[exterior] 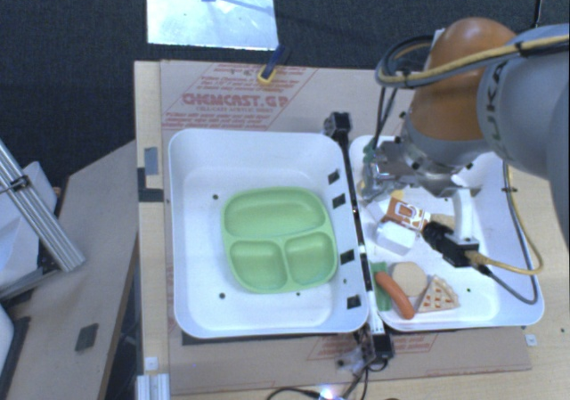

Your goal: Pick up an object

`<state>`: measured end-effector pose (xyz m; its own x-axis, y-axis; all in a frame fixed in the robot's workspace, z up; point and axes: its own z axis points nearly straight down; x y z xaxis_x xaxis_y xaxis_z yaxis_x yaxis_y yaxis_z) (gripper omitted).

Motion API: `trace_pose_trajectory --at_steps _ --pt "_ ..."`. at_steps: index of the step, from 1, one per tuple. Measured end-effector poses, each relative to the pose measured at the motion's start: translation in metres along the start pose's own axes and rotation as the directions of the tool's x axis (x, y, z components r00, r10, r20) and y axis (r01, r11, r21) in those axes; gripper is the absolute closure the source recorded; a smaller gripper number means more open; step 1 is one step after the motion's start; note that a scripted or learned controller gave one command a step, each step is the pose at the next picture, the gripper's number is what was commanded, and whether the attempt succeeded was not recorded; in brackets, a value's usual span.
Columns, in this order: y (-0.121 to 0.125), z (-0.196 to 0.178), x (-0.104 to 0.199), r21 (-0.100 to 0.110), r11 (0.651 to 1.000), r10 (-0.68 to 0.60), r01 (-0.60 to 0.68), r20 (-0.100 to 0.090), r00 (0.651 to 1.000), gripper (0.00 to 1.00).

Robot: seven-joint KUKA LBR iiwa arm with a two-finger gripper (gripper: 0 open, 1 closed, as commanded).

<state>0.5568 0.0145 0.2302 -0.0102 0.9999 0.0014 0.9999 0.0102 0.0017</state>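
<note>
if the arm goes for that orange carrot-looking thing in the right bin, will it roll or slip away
Likely, somewhat. The carrot looks long, rounded and smooth like a plastic toy, so it may roll sideways or slip under a poor pinch. It lies close beside the bin wall and near the pizza slice, which could limit rolling but crowd the fingers. It looks small, probably light and stiff.

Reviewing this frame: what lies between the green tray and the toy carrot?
In the camera view, the two bins' adjoining walls with black clips lie between the green tray in the left bin and the carrot in the right bin.
</note>
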Motion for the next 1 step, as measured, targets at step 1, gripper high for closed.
trace_pose_trajectory --at_steps 1 --pt "0.0078 0.0007 0.0512 0.0 1.0 0.0 0.0 -0.001 1.0 1.0"
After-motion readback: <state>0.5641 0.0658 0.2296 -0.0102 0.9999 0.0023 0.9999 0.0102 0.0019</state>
